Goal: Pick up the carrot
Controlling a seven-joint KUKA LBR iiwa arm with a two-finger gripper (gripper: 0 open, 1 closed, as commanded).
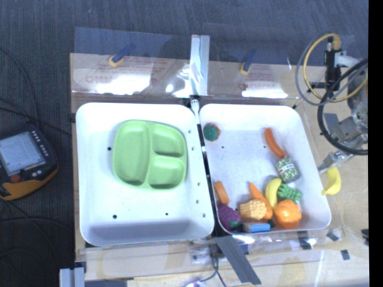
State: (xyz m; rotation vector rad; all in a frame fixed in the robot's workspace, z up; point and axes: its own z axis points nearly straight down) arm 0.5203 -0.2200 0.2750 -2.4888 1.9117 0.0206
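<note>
Arm (353,124): cut off at right edge, gripper out of frame. Carrot (257,191): lower end hidden behind corn cob (253,208). Purple item (228,214): partly tucked against bin wall (210,187), kind unclear. Blue piece (258,226): largely covered, unidentifiable.

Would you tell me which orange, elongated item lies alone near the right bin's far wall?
The orange sausage-like piece, lying apart from the front cluster.

carrot (257,191): small, orange, tapered; lies tilted in the right bin (251,145), touching the corn (253,208) and banana (272,191).
</note>
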